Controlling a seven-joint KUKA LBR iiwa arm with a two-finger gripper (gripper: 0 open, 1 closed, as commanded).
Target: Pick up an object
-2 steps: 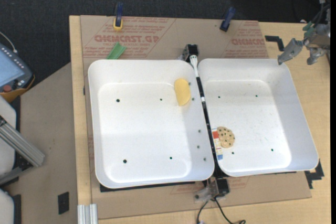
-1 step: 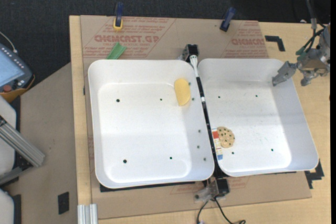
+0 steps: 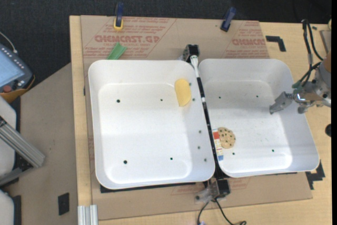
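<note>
A yellow sponge-like piece (image 3: 182,92) lies in the left bin (image 3: 105,113), close to its right wall. In the right bin (image 3: 295,150), a round brown cookie with dark chips (image 3: 227,137) rests near the left wall. A small red, white and blue packet (image 3: 218,145) sits right beside the cookie. My gripper (image 3: 281,104) hangs over the right bin's right side, well to the right of the cookie and a little farther back. Nothing shows in its grasp.
A black divider strip (image 3: 202,108) runs between the two bins. A green scrap (image 3: 116,51) and blue clamps (image 3: 119,14) sit on the cardboard base behind the bins. Cables (image 3: 310,45) hang at the right edge by the arm.
</note>
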